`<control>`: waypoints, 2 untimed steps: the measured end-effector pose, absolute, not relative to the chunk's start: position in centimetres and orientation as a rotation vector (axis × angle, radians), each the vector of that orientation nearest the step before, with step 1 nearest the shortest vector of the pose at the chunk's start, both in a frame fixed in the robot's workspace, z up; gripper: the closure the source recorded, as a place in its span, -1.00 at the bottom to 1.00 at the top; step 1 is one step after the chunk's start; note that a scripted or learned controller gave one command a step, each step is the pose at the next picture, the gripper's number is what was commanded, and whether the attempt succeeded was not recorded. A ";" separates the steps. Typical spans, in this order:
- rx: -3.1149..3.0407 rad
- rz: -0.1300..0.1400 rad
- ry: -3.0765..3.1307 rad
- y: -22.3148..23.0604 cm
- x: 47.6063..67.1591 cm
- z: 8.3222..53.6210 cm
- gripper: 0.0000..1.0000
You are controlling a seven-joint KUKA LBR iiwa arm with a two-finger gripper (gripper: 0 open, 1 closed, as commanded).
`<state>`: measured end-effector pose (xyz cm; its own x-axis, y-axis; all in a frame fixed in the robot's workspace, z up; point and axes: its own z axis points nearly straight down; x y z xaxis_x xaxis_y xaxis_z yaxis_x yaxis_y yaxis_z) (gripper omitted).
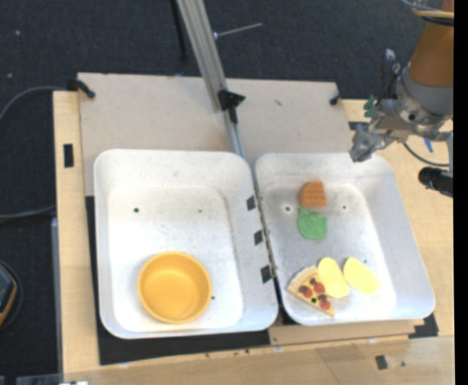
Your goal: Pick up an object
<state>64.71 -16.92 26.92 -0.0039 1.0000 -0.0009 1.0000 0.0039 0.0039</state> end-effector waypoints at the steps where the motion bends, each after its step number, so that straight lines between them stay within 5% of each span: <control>1: 2.215 0.001 2.227 -12.1 65.0 25.7 1.00; 2: 2.214 0.002 2.230 -5.9 64.7 25.1 1.00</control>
